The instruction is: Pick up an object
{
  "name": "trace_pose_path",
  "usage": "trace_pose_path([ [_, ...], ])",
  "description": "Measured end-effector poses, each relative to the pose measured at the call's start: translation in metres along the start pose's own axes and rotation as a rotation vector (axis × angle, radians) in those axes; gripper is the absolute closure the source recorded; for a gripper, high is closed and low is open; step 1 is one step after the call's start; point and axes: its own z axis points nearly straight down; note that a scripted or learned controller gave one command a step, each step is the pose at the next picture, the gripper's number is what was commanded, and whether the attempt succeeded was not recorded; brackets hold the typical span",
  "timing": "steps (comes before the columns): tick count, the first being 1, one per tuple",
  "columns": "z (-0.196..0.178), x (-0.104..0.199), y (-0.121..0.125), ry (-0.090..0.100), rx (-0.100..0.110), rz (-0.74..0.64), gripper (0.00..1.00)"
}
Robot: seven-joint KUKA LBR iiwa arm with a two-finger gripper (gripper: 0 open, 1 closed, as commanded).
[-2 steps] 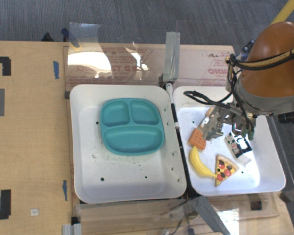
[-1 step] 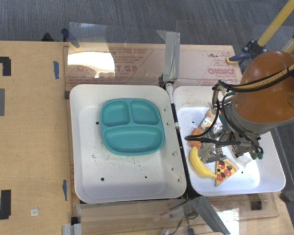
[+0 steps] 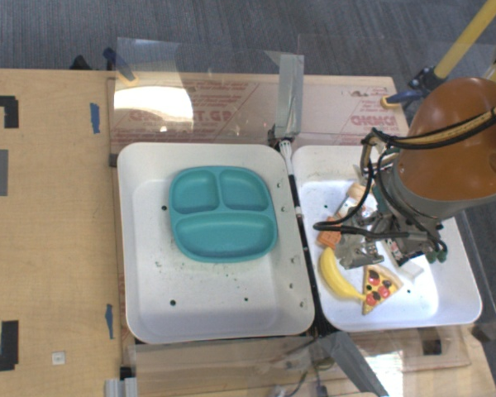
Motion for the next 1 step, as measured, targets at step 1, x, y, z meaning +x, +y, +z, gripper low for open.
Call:
trace_pose_path([
  [1,-0.0111,-0.0028,0.0006,-0.009,0.001,-0.001,1.0],
])
